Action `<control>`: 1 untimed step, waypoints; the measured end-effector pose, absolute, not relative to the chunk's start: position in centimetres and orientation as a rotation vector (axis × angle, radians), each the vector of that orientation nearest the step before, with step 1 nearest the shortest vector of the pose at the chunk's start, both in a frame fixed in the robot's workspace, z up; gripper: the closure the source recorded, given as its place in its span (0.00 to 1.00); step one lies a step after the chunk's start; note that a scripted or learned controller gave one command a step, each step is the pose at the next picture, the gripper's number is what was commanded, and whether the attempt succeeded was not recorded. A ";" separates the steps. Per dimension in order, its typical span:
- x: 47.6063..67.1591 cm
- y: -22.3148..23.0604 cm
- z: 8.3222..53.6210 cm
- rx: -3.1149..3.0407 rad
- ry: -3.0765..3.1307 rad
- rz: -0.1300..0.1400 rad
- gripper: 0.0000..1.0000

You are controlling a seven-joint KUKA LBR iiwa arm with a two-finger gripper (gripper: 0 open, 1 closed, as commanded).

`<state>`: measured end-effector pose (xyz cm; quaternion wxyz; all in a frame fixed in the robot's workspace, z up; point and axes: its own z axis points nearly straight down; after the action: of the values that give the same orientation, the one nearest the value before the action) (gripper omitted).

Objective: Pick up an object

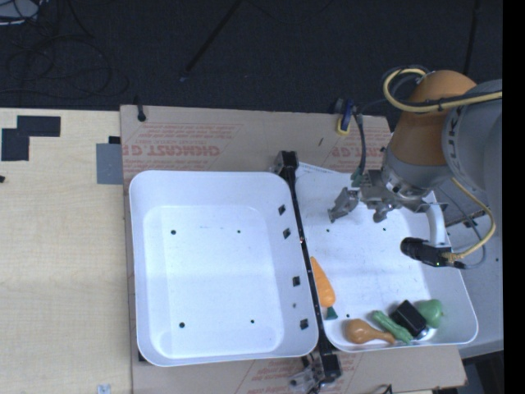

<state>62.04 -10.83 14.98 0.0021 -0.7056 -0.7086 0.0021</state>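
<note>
Underneath, cardboard sheet (246, 138) — pale wooden bench (57, 245) — dark cabled floor (164, 39).

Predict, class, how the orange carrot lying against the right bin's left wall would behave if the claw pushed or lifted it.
The carrot looks tapered and rounded, so it may roll or pivot when pushed. Its smooth surface suggests it could slip. Lying against the right bin's wall, it may be awkward to straddle.

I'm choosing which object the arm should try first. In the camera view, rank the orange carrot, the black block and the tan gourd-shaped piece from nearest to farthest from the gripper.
From the gripper, which hangs over the right bin's far half:
1. orange carrot, against the bin's left wall.
2. black block, near the front right corner, lying on the green pieces.
3. tan gourd-shaped piece, at the front edge.
The last two are close; the block looks slightly nearer.
</note>
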 end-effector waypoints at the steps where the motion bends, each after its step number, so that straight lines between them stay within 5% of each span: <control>1: 64.3 -14.9 8.4 -2.221 -2.219 0.007 0.00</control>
<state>64.30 -14.91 8.35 0.0010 -0.7075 -0.7067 0.0022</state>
